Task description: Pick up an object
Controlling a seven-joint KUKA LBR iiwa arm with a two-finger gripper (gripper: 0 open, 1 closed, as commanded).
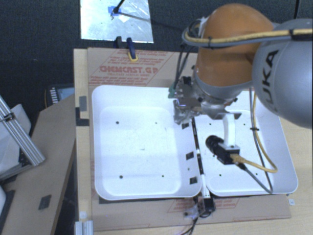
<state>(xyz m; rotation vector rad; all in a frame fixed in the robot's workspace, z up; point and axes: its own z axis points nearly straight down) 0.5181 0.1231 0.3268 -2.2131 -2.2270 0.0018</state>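
Grey arm [288,77], black "UKA" lettering, bulbous orange band [234,38], yellow cable [244,35] looped across, metal wrist fittings.

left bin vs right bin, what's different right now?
The left bin lies fully in sight, its floor bare but for a few dark dots; the right bin is largely covered by the arm. The tool hangs by the divide between them, while a black part with a yellow cable hangs over the right bin. Both are shallow, white, round-cornered.
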